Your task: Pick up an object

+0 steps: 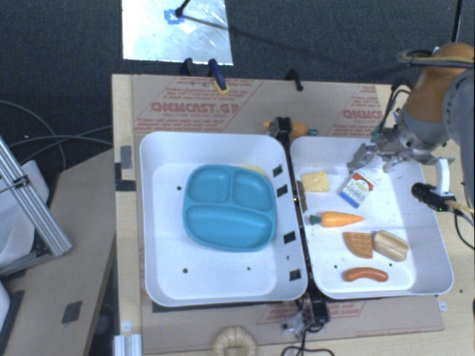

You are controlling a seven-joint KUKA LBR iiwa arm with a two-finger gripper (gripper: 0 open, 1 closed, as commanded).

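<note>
While the arm (438, 95) reaches in from the right side of the table (185, 99), I see its pincer (373, 156) hanging over the far part of the right bin (434, 262), its fingers spread and nothing between them. Just below the pincer lies a small blue, white and red carton (355, 190), tilted, close to the fingertips, though I cannot tell whether they touch it. Toward that bin's far left corner sits a pale yellow cheese slice (315, 182). Near the middle of the bin lies an orange carrot (338, 219) with its green end pointing to the left wall. Nearer the front edge I see a brown waffle piece (358, 245) just beside a tan bread roll (391, 245), and along the front a reddish sausage (364, 275). The left bin (159, 280) carries a blue divided plate (228, 207) near its centre, and something yellow (254, 168) peeks out from behind the plate's far edge. An orange-yellow object (297, 130) rests on the table behind the seam between the two bins.
</note>
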